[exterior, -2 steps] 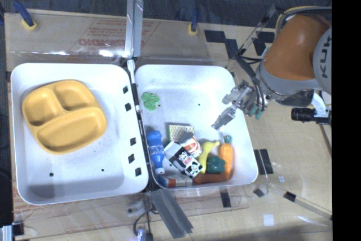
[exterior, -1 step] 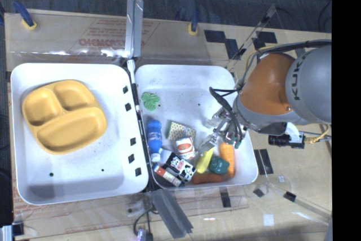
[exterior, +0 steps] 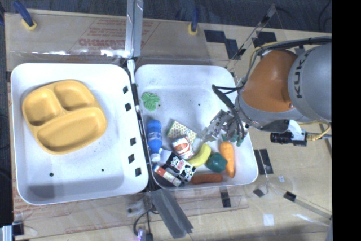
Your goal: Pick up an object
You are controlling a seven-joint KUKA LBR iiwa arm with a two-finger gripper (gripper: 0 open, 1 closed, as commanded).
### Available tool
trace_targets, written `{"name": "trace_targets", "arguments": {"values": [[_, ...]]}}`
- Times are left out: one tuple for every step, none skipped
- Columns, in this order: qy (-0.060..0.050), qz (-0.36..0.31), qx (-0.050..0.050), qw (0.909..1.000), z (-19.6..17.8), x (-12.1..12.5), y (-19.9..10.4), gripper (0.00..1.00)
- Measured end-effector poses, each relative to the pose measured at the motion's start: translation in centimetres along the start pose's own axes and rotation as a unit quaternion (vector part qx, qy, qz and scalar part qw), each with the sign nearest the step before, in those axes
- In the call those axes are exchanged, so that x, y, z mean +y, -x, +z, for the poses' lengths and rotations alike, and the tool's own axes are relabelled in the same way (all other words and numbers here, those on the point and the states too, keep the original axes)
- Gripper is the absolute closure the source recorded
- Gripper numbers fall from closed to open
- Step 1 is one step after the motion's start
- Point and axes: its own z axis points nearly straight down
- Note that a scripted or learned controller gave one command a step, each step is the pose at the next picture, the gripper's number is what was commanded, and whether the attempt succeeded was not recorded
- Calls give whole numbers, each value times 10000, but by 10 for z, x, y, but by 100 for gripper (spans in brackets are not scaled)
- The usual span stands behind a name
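Observation:
My gripper (exterior: 221,128) hangs low over the right bin (exterior: 186,79), at its right side, just above a pile of toy food. Directly under and beside it lie an orange carrot (exterior: 227,156), a dark green round piece (exterior: 216,162) and a yellow banana (exterior: 200,155). Further left in the pile are a red and white can (exterior: 181,147), a blue bottle (exterior: 153,135), a checkered packet (exterior: 181,130), a black and white box (exterior: 176,170) and a reddish sausage (exterior: 207,178). A green leafy piece (exterior: 150,100) lies apart, higher up. Nothing shows between the fingers.
The left bin (exterior: 34,178) holds a yellow divided plate (exterior: 64,114). A metal divider (exterior: 134,31) rises between the bins at the back. The arm's orange band (exterior: 269,83) and grey body hang over the right bin's right wall.

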Motion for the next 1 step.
{"name": "trace_targets", "arguments": {"values": [[0, 0, 0, 10000, 0, 0, 0, 0]]}}
